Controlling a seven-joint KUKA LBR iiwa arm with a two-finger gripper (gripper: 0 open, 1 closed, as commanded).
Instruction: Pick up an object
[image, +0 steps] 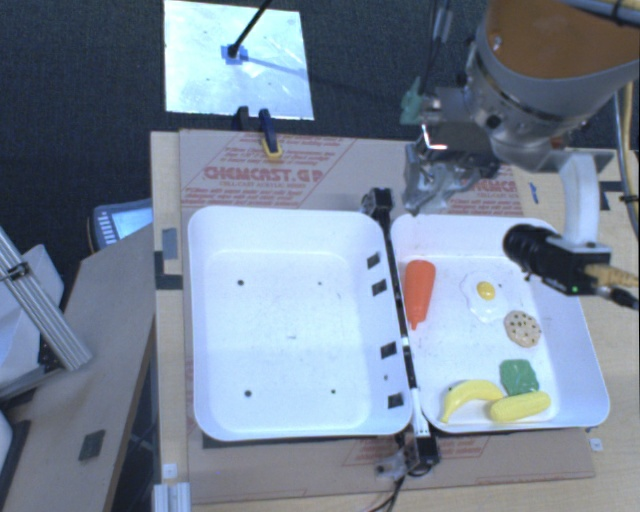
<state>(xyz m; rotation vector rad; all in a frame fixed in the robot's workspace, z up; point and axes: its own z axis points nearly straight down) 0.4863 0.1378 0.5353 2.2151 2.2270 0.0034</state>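
In the right-hand bin I see six small toy foods, all lying flat on the white floor. The carrot is orange, tapered, its point toward me, close beside the divider where the two bins meet. The fried egg sits near the middle, white with a yellow yolk, and the round speckled cookie lies just beside it toward the near-right. Along the near wall I have a yellow banana, a green piece and a yellow oblong piece; the green one touches the oblong one, and the banana's tip sits right against them.

The gripper hangs above the far rim of this bin, over the cardboard sheet, apart from every item. From this slant I cannot tell how its jaws stand. The arm fills the upper right.

The carrot has bare floor on its right side but the divider crowds its left. The egg has bare floor toward the far wall. The near cluster is hemmed in by the bin wall. The left bin offers wide bare floor, and the desk edge runs beyond it.
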